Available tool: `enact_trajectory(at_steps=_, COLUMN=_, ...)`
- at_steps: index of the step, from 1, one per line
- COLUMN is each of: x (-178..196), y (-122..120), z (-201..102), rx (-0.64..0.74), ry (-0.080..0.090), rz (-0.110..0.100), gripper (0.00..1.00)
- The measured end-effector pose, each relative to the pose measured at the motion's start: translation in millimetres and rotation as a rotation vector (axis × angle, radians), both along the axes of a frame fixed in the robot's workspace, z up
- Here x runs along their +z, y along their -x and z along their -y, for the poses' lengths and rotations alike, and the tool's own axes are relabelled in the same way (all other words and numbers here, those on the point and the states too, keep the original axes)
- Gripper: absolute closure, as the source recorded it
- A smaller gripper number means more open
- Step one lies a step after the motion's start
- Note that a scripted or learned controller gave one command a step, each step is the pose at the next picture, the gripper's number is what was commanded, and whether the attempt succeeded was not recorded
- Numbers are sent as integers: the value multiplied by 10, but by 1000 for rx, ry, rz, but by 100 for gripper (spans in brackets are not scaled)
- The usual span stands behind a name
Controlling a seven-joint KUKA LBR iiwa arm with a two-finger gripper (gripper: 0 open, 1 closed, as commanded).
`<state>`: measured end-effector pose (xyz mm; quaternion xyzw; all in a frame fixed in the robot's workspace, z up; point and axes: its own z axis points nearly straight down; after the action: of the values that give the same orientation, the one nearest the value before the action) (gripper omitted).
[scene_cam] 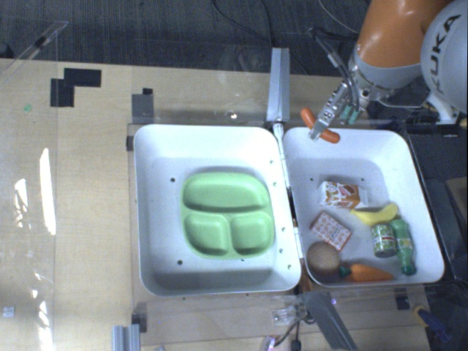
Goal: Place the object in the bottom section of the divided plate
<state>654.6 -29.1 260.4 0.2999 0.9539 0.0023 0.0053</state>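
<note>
Orange hot dog [319, 126] in fingers [322, 120], angled down-right.

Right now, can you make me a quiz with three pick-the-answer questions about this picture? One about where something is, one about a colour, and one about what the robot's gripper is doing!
1. Where is the green plate?
A. In the left bin
B. In the right bin
C. On the bench outside the bins

2. What colour is the banana?
A. Red
B. Yellow
C. Blue

3. What is the gripper doing?
A. Resting on the plate
B. Holding a small orange thing over the right bin's top edge
C. Touching the banana

Answers:
1. A, the plate lies in the middle of the left bin.
2. B, the banana looks yellow beside the can and bottle.
3. B, the orange thing sits between the fingers at the right bin's top left corner, far from the plate.
</note>
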Motion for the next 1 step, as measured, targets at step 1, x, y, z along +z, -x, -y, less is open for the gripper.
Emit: enact_trajectory(at_steps=1, x=597, y=219, z=164, rx=29, ry=1, rz=0, gripper=100)
